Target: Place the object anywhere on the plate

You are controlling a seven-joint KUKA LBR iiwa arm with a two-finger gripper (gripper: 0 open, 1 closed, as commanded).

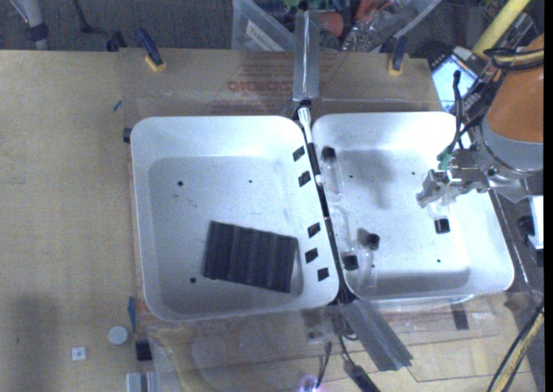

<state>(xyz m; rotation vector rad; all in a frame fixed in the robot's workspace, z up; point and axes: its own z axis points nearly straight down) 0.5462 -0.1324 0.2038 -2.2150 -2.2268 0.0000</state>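
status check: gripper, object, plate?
Gripper hovering over right bin, nothing visibly held. Small dark object on bin floor just below it. Dark ribbed plate in left bin, bare. Path between unobstructed.

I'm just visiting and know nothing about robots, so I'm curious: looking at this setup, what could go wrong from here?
1. The end effector hangs over the right bin, while the dark ribbed plate lies in the left bin. Crossing the raised divider between them could mean a bump or a drop.
2. A small dark object sits just below the end effector; it looks tiny, so a grab could easily miss.
3. The plate sits tilted near the bin's front wall, so a release could land off it.
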